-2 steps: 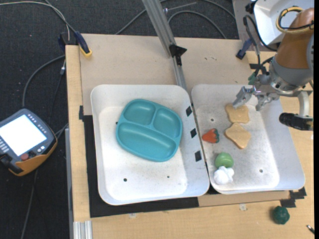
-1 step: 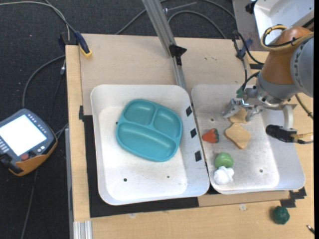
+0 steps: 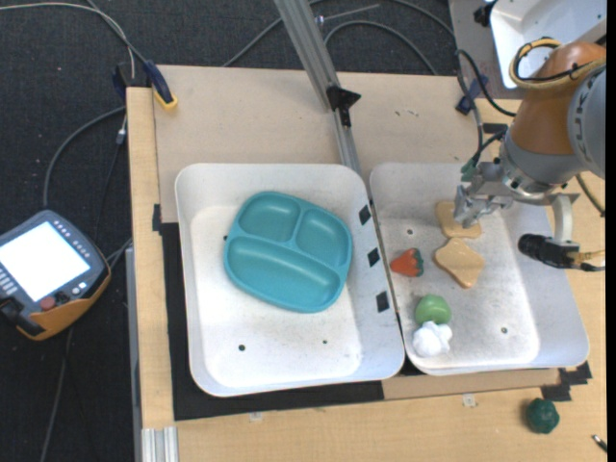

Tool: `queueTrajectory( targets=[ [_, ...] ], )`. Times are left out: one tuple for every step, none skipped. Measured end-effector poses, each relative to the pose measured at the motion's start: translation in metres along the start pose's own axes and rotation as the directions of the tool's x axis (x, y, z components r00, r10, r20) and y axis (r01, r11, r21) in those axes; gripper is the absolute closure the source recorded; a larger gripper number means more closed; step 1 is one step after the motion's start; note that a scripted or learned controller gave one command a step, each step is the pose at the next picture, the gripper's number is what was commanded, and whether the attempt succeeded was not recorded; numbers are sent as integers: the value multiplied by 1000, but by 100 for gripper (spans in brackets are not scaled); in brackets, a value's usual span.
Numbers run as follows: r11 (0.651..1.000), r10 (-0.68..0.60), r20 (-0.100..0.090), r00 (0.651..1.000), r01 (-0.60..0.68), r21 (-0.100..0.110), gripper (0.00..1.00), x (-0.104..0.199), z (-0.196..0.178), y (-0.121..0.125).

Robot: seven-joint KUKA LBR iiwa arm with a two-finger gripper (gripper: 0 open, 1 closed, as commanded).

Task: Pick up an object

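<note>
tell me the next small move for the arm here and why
Probably a short straight descent onto the tan piece. The gripper sits right over it in the right bin, and nothing shows between its tips. The other tan piece and the red piece lie apart, so there is room.

Gripper [image 3: 469,208] sat low in right bin [image 3: 549,340], over tan piece [image 3: 455,225]. Second tan piece [image 3: 460,261] at its 6 o'clock; teal plate [image 3: 288,250] in left bin [image 3: 279,369].
</note>
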State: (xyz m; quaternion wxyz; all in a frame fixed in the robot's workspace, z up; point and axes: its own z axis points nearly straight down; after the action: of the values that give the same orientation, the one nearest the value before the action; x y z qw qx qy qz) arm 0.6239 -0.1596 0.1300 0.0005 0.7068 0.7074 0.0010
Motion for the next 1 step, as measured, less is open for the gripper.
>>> queueTrajectory(
  targets=[
    [1000,-1,2,1000,1,-6,100,2,-64,8]
  ],
)
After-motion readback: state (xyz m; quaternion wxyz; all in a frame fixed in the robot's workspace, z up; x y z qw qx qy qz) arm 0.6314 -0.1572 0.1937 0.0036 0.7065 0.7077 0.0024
